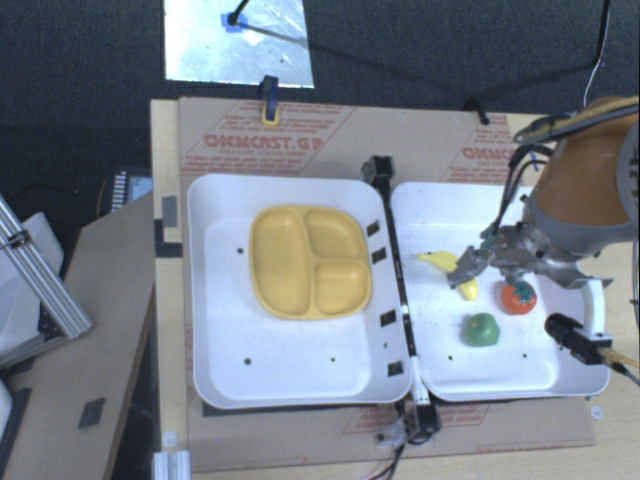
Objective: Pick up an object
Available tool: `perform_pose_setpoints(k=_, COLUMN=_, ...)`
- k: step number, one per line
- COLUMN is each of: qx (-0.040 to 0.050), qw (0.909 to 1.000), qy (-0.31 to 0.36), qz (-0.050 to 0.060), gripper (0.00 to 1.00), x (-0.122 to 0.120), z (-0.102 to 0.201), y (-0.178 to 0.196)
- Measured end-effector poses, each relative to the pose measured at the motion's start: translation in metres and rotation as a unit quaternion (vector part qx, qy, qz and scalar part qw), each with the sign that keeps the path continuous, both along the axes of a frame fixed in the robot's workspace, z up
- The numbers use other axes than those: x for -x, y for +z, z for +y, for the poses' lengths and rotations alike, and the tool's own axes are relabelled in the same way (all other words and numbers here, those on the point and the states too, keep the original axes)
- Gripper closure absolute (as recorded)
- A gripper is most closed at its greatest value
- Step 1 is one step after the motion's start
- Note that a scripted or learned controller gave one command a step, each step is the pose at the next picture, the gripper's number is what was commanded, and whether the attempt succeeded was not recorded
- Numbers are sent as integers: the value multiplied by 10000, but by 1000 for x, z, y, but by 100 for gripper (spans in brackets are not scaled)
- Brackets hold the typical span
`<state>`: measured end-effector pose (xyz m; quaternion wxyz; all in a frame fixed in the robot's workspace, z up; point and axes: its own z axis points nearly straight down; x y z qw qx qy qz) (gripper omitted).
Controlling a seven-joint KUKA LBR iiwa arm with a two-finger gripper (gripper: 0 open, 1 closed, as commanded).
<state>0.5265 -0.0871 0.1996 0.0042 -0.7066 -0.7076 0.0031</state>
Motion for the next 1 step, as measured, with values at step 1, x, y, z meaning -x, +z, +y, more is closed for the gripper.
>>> perform_pose_setpoints(k=1, qx=7, qw=10000, qy=9, qz=-58, gripper=0, x=-3, z=0, y=5)
